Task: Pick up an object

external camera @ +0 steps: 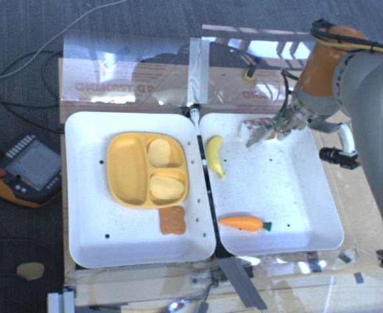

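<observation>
There are two white bins side by side. The right bin [308, 194] has a yellow banana [214, 155] by its left wall and an orange carrot [241, 223] with a green top lying near the front edge. The two are well apart, so either one should be easy to reach without bumping the other.

The left bin [87, 175] holds a yellow tray [127, 169] with sections. Two pale round food pieces [160, 152] sit in its small right-hand sections (they look like toy bread or potato, but it is hard to tell). A brown cracker [172, 220] lies flat just in front of the tray.

The gripper [264, 132] hangs over the far part of the right bin, tilted down toward the left. I cannot tell how its jaws are set, because they look blurry here. Nothing can be seen held in them.

The banana is the closest thing to the gripper, so I guess it would be the easiest pick. No object is lifted yet.
</observation>
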Tool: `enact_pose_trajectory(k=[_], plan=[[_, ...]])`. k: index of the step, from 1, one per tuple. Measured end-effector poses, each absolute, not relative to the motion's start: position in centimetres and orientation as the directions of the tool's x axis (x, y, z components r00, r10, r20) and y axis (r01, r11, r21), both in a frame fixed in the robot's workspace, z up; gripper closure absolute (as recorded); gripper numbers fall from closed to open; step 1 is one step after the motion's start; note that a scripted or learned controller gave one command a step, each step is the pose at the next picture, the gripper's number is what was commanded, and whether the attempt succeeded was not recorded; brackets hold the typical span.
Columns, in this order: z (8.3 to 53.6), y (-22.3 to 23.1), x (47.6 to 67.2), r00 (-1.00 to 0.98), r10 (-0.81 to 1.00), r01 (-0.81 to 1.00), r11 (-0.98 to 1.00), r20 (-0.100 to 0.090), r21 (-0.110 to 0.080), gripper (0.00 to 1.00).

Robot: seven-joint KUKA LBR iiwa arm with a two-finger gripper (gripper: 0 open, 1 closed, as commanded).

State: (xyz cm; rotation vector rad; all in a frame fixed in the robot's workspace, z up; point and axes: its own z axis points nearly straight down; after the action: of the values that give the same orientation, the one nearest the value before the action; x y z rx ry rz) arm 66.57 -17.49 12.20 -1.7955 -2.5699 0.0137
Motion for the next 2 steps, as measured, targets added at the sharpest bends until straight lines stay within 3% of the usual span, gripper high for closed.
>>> enact_pose_trajectory(k=[1,2], plan=[[15.5,-22.4,66.9,-0.522,0.853,0.853,0.522,-0.006,-0.001,0.0],[12.0,-20.9,67.3,-0.581,0.814,0.814,0.581,-0.014,0.006,0.0]])
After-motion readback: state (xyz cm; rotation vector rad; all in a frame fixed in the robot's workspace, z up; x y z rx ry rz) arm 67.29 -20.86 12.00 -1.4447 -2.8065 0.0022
